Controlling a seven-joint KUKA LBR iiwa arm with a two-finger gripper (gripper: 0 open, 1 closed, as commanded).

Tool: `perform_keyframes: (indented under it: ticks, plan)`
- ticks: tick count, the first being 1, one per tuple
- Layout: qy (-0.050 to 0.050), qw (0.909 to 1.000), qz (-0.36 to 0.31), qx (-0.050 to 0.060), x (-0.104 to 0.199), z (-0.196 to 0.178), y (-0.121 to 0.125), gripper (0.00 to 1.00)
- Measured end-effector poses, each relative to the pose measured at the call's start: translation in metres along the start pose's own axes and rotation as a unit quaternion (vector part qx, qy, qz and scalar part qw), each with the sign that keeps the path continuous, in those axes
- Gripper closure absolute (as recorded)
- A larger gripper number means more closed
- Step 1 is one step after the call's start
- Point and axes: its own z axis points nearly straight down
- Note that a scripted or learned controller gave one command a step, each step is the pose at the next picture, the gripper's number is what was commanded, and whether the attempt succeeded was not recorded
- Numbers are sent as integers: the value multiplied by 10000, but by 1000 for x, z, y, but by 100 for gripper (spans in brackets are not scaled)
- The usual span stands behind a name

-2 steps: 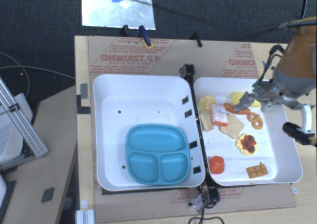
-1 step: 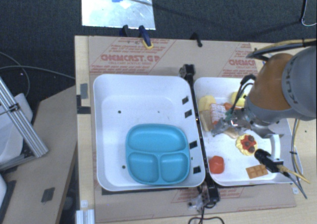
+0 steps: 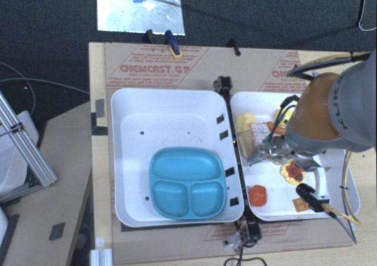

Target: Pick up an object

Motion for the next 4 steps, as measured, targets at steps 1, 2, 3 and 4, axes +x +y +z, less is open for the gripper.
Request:
perform_keyframes:
  ticks: [1, 2, 3, 4]
  plan:
    - [33, 10000, -22, 12, 5, -103, -20, 0]
    - [27, 10000, -15, 8, -8, -191, -44, 0]
    - [49, 9999, -8, 115, 5, -58, -49, 0]
    - [38, 10000, 3, 85, -17, -13, -49, 0]
